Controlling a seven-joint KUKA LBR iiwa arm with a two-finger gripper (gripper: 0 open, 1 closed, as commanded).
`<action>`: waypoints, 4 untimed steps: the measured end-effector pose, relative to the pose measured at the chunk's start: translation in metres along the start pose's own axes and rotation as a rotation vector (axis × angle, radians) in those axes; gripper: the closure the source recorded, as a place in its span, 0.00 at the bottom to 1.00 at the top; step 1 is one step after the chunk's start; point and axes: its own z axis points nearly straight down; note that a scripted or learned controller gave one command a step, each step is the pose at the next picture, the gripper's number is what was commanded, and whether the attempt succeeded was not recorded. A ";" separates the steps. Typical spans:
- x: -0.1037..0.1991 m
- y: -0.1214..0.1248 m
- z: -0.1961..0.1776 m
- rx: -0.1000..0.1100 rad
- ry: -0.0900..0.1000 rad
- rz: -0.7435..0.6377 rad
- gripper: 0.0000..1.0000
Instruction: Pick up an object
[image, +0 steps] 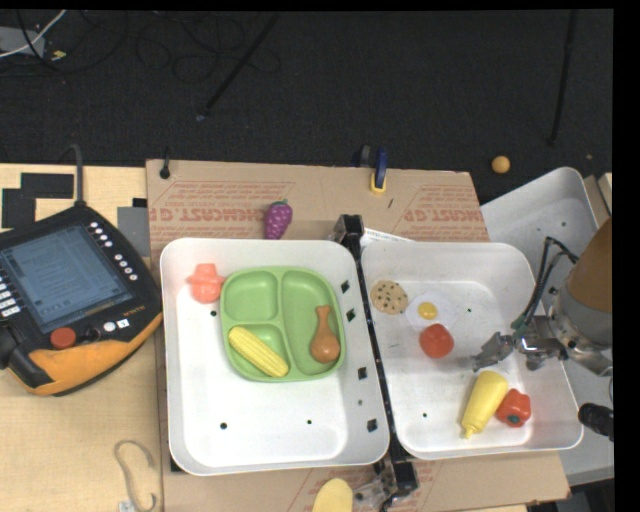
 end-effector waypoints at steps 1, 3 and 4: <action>0.003 -0.005 0.063 0.000 0.000 0.001 0.00; 0.002 -0.003 0.057 -0.009 -0.002 0.011 1.00; -0.008 -0.006 0.011 -0.008 -0.004 0.012 1.00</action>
